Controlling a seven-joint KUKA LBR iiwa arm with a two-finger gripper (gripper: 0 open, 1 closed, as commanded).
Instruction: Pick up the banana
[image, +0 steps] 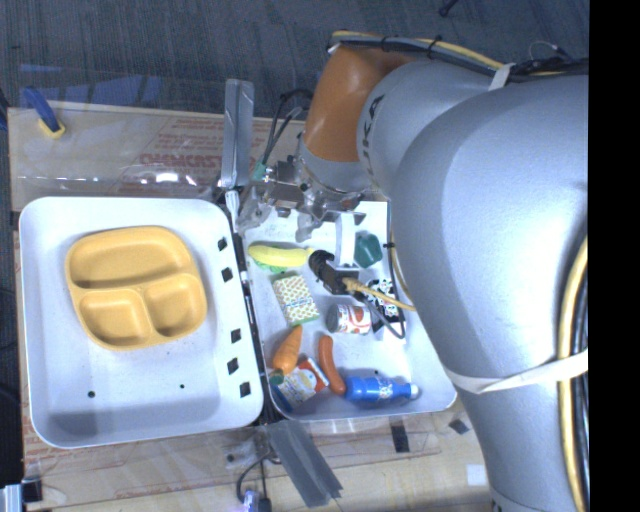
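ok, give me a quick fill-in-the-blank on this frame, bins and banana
1. The banana lies in the ____ bin of the camera view.
2. The yellow compartment tray sits in the ____ bin.
3. The blue bottle lies on its ____ near that bin's front edge.
4. The claw hangs above the banana's end of the bin; the band above the wrist is ____.

Missing words: right; left; side; orange
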